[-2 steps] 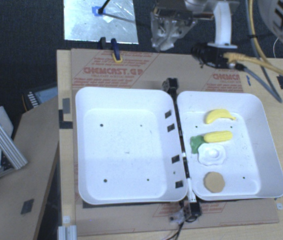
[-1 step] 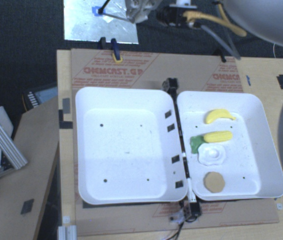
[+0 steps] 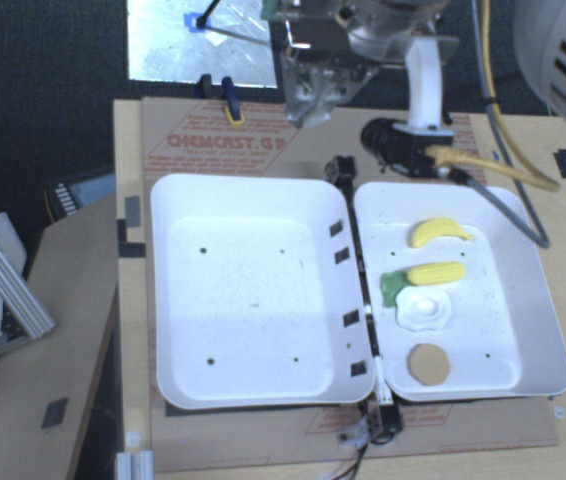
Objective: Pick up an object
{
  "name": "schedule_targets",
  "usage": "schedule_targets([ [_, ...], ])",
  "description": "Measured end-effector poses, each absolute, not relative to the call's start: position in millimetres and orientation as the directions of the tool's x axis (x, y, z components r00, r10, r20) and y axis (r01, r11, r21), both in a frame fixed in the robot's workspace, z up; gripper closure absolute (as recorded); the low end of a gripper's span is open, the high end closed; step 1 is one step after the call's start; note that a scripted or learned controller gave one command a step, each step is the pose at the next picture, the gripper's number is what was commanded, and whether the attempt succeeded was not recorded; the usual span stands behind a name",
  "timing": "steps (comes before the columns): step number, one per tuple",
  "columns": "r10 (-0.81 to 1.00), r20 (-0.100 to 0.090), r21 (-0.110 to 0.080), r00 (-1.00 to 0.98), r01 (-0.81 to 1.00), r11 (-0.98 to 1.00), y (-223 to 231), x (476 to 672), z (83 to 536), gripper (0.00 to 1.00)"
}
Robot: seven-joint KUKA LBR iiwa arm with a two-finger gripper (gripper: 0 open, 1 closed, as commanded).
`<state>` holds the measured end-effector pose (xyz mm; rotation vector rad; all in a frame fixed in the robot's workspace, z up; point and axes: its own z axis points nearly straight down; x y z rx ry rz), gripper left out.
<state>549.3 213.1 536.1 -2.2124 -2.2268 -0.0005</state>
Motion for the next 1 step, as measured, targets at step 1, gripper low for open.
schedule_targets([
  [1,1.0,0.001,0.005,-0.006,1.0,0.006,235.1,604.8,535.0,1.0],
])
